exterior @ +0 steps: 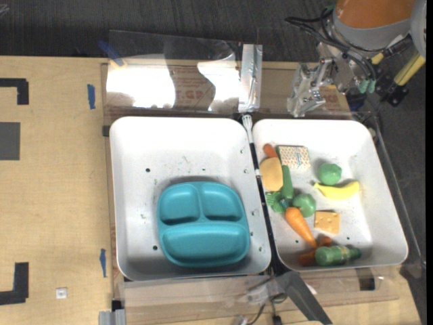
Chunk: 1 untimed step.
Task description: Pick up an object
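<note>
Bench (54, 181), tan board, carries two shallow white bins side by side. Left bin (135, 147) holds a teal divided tray (201, 223), lying flat toward the near edge. Right bin (379, 202) holds the toy food, clustered toward its left wall and near edge: a tan bread piece (272, 174), a patterned cracker box (294, 156), a carrot (299, 225), a banana (340, 191), a green round fruit (330, 173), a small orange cheese block (327, 221). Arm (369, 9) hangs over the far right corner; pincer (308, 99) sits just beyond the right bin's far rim, above nothing graspable, holding nothing. It is small and glinting at this slant, so I cannot tell how it is set. Likely pick: the banana, lying apart from the clutter. Probably light, hard, smooth plastic, prone to slip; best taken across its narrow middle.
</note>
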Each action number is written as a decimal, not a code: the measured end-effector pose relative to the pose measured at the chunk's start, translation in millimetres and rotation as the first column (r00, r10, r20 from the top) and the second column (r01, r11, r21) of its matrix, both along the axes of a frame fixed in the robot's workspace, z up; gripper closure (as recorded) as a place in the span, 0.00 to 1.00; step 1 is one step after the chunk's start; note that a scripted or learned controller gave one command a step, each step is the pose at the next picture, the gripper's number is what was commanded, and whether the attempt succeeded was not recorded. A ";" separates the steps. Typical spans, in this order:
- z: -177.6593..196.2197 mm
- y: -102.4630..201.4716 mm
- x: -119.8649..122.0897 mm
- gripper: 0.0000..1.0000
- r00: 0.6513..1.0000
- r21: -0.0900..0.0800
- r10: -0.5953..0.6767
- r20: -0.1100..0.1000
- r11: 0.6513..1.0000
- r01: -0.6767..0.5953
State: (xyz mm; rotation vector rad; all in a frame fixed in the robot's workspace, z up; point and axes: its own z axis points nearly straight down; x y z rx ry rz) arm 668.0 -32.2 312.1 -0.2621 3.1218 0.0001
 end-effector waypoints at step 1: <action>-52.4 -15.1 -52.2 1.00 0.998 -0.001 0.058 -0.007 0.998 -0.058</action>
